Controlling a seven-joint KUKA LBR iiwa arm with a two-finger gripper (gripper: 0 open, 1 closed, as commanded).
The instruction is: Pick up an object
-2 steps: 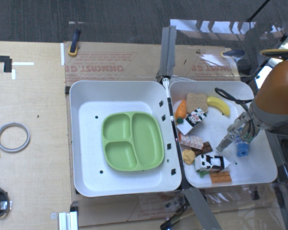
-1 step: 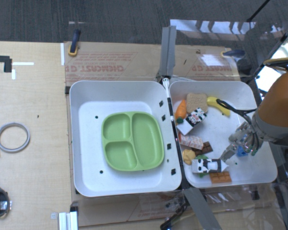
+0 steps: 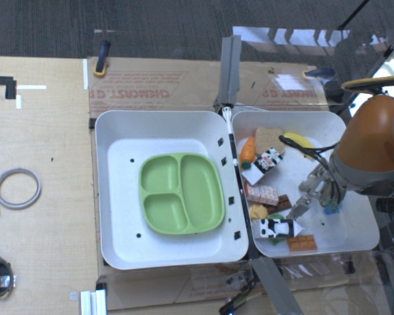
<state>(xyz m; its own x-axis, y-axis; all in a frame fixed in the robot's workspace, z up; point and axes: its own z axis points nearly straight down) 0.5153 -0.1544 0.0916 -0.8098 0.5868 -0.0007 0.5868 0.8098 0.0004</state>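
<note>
Arm comes in from the right, orange band sitting over the right bin. The hand is down low inside that bin, fingers angled toward the pile of toys on the bin's left side. Can't tell if the fingers are wide or narrow from here, too blurry, and nothing visibly caught between them.

Toys are bunched along the left wall of the right bin: an orange carrot up top w/ a tan bread slice beside it, a yellow banana just right of the bread, a black-and-white cow block below those. Further down a pinkish wafer piece, a brown chocolate bit, then a second cow-pattern block and an orange-brown waffle piece near the front edge. Hand tip is just right of the chocolate bit, near it; can't tell if touching.

Left bin holds a green divided plate, three sections, lying flat in the middle.

On the desk off to the left: a roll of tape, well apart from both bins.
</note>
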